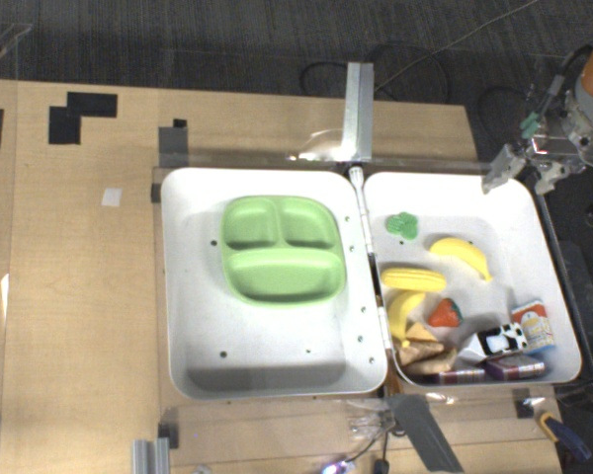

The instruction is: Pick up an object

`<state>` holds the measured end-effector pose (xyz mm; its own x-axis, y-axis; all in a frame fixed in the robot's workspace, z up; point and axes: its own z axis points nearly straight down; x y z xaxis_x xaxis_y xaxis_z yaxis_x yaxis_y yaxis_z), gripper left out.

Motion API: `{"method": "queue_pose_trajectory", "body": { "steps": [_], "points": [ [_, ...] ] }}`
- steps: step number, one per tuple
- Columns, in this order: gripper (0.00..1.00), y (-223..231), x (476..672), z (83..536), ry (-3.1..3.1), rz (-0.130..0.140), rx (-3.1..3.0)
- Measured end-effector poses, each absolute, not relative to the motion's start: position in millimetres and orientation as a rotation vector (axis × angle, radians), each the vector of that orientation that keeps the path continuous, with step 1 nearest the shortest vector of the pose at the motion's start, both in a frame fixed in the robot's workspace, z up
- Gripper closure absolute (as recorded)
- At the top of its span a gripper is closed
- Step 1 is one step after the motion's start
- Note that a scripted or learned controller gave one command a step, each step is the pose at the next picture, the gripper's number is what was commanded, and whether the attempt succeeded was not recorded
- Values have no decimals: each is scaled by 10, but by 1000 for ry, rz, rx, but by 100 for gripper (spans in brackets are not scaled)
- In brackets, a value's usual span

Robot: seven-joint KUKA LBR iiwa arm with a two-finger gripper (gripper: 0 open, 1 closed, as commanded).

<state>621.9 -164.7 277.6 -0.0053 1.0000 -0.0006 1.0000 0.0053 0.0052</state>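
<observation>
One banana (pixel 462 256) below-left of gripper (pixel 519 166)

Even overhead light — soft shadows, slight blur.

A light wooden bench (pixel 79 294) with black square marks near its far left corner carries two shallow white plastic bins side by side, and their inner rims are touching. The left bin (pixel 193 354) and the right bin (pixel 549 230) lie directly on the wood. An upright grey metal post (pixel 360 112) stands just behind the place where they meet.
</observation>
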Motion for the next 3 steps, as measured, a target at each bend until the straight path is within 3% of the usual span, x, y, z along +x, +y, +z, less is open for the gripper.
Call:
{"method": "queue_pose_trajectory", "body": {
  "steps": [1, 2, 3],
  "points": [
    [0, -1464, 5816, 1898, 2393, 5, 2030],
    [0, -1499, 6188, 893, 2425, 11, 1979],
    [100, -1482, 6212, 1017, 2423, 19, 1975]
  ]
}}
